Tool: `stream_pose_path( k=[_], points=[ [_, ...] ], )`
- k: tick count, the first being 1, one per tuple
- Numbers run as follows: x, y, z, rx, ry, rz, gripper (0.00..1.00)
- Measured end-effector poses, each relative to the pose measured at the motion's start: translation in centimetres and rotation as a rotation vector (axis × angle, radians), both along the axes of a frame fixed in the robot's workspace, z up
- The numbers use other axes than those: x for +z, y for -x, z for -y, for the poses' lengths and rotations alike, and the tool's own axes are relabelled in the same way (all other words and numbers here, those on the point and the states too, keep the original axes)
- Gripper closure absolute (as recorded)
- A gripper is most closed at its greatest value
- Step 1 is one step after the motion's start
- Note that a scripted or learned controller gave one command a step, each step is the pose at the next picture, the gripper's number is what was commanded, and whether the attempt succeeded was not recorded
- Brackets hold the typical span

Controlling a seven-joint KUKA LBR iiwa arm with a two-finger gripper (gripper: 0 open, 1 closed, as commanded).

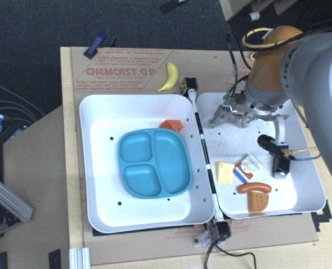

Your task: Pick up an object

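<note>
My gripper (231,120) hangs low over the far left part of the right bin (308,179), open, with bare bin floor between its fingers. Nearer the front of that bin lie a yellow block (225,172), a small red, white and blue item (245,168), a red sausage (254,188) and a tan toast slice (257,201). All of these are apart from the gripper, well toward the front. In the left bin (98,150) sits a blue divided plate (154,162), with a small orange piece (172,125) just behind it.
A yellow banana (169,78) lies on the bench behind the bins, next to a black clip (190,84) at the divider. A blue item (95,45) sits at the bench's far left corner. The grey arm (317,83) covers the right bin's far right.
</note>
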State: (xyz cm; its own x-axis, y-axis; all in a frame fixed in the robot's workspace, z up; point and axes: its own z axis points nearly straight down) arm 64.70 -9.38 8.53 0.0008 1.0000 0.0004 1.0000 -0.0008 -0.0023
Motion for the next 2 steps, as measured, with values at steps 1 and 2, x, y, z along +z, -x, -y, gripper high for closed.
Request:
stream_pose_path(
  k=[1, 2],
  points=[
    [1.03, -0.06, -0.02, 0.000, 0.000, 0.002, 1.00],
    [1.00, -0.04, -0.02, -0.001, 0.000, 0.001, 0.00]
  ],
)
